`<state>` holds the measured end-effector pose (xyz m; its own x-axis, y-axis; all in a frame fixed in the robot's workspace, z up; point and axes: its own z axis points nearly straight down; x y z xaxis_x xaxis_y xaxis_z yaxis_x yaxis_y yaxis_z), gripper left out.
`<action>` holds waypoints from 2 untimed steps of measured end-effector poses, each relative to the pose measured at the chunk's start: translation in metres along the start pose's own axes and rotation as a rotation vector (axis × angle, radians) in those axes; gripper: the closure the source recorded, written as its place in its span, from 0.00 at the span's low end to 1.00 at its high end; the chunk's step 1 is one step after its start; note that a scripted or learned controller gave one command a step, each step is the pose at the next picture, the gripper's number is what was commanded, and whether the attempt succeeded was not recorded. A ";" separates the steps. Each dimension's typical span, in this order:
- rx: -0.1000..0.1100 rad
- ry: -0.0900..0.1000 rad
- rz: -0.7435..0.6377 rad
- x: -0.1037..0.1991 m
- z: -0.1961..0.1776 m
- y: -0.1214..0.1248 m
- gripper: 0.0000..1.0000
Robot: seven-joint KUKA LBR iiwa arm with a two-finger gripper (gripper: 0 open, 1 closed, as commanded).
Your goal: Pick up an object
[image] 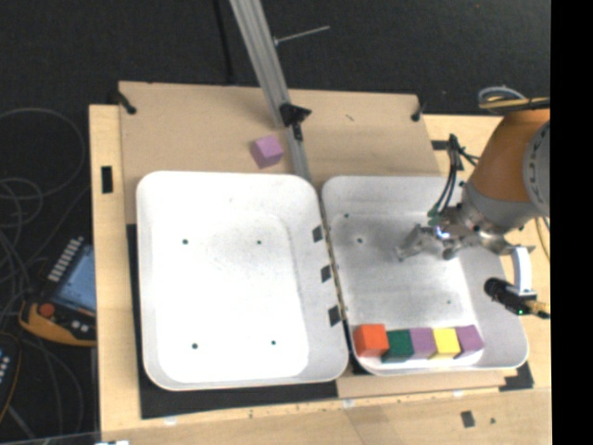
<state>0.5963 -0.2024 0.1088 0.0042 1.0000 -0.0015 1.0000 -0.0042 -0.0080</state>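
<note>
Where white plastic curves, matte cubes (422, 341)

A single fixed camera looks down at a slant from above the counter (232, 119), far enough back to frame both white bins (232, 276) and dark floor (111, 26) beyond.

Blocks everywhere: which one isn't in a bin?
The lone purple block. It sits on the bare board behind the left bin, while the other five line the near edge of the right bin.
</note>
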 end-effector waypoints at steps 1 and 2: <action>-0.013 0.000 0.002 0.001 -0.017 0.005 1.00; -0.010 0.004 -0.013 0.110 -0.034 -0.001 1.00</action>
